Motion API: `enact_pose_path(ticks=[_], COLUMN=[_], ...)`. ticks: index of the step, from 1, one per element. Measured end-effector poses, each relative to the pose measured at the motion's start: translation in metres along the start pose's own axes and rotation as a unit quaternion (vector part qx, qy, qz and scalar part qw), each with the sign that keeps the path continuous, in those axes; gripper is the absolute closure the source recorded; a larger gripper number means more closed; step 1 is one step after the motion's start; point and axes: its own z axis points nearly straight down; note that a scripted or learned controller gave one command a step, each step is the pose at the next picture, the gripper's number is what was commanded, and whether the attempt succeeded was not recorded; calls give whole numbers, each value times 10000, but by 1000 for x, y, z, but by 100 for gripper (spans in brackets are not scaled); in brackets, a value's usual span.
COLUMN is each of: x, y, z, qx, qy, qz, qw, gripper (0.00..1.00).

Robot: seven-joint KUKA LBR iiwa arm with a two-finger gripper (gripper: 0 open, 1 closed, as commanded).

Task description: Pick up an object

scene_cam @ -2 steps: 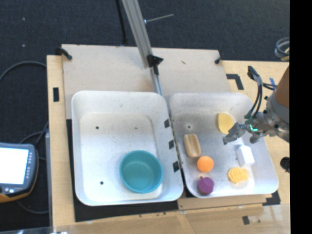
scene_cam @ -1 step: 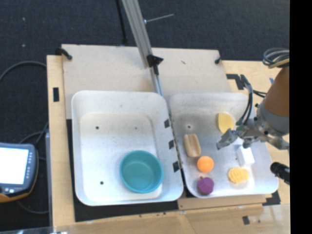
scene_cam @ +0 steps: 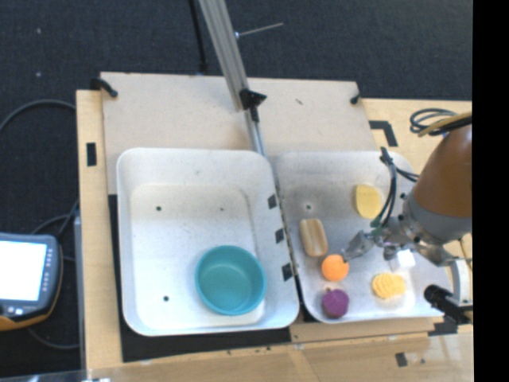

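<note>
The right bin (scene_cam: 318, 177) holds several small objects. A yellow rounded piece (scene_cam: 367, 200) lies near its far right, and a tan bread-like piece (scene_cam: 313, 237) lies by the left wall. An orange ball (scene_cam: 335, 267), a purple round fruit (scene_cam: 335, 302) and a yellow ridged piece (scene_cam: 388, 286) lie along the near side. My gripper (scene_cam: 372, 243) hangs low over the bin's right half, between the yellow rounded piece and the yellow ridged piece, just right of the orange ball. Nothing shows in its grasp.
A teal bowl (scene_cam: 231, 279) sits in the near right corner of the left bin (scene_cam: 159, 181). A slanted metal pole (scene_cam: 227, 46) rises from behind the bins' shared wall. The arm's orange band (scene_cam: 449, 173) overhangs the right bin's edge. A tablet (scene_cam: 24, 273) lies off the bench at the left.
</note>
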Motion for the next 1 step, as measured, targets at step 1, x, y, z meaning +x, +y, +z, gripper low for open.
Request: enact_pose_path(ticks=[1], x=[4], y=[6], z=[34], qx=[-165], qy=[-28], qz=[20], qw=[9999], gripper=[0])
